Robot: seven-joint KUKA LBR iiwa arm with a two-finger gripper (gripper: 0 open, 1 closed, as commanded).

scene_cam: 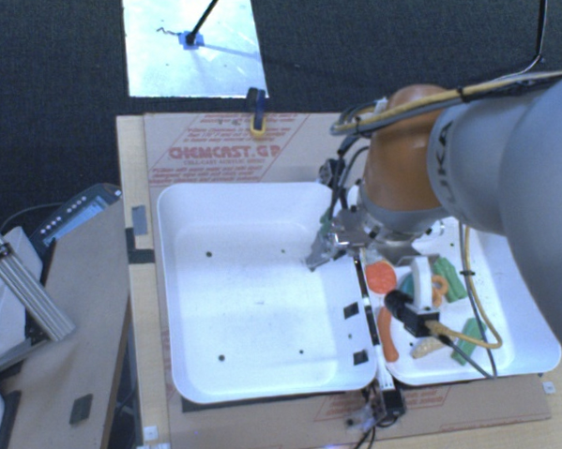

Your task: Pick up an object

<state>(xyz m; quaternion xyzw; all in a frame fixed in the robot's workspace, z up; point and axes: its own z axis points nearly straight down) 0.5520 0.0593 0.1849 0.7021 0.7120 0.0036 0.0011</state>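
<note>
Orange stick [388, 336]: the likeliest pick. It lies in the cluttered bin [543, 353], nearer the camera than the pincer and on its arm side, just past the rim that divides the two bins. Its long axis runs near to far, almost parallel with that rim. Which end leads cannot be told.
Green pieces [446, 282]: farther toward the arm than the stick, well apart from the pincer.
Red disc [381, 277]: between the stick and the pincer, close to the pincer on its arm side.
Pincer [318, 253]: hangs over the inner rim of the other bin [177, 299], apart from every object. How far open it is cannot be told from this angle, and nothing is seen in its hold.
Step in hand: reaching, by the look of it. Done well, the pincer would cross the rim toward the arm and the camera and turn to close across the stick's narrow width. It would then come down on the stick's middle, clear of the disc and the bin wall.
</note>
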